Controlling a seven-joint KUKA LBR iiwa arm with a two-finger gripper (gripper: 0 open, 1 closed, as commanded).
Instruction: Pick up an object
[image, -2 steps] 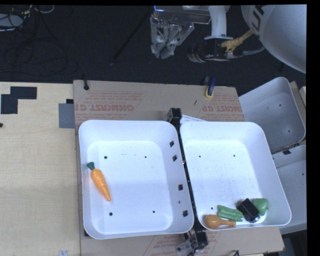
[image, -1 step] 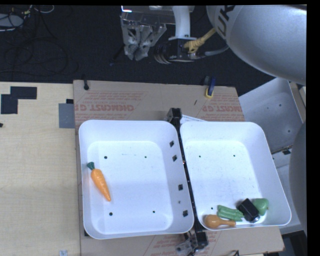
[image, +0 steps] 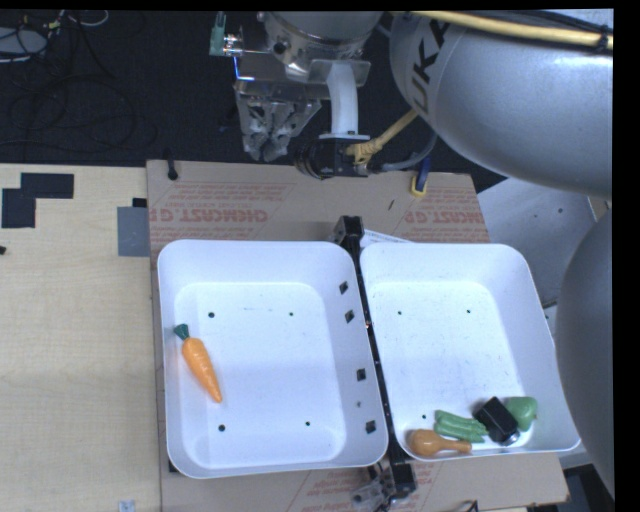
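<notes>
An orange toy carrot (image: 201, 367) with a green top lies near the left wall of the left bin (image: 256, 262). In the right bin (image: 450, 262), several small things sit in the near right corner: an orange-brown pear-shaped piece (image: 437, 443), a green pod (image: 460, 426), a black block (image: 496, 419) and a green piece (image: 522, 409). My gripper (image: 272, 140) hangs high above the back of the bench, beyond the left bin's far edge, well away from all the objects. Nothing shows between its fingers.
The bins rest on a brown cardboard sheet (image: 300, 205) over a light wooden bench (image: 70, 330). A black clip strip (image: 360, 340) joins the bins. The grey arm (image: 520, 90) fills the upper right. A yellow cable (image: 385, 140) hangs by the wrist.
</notes>
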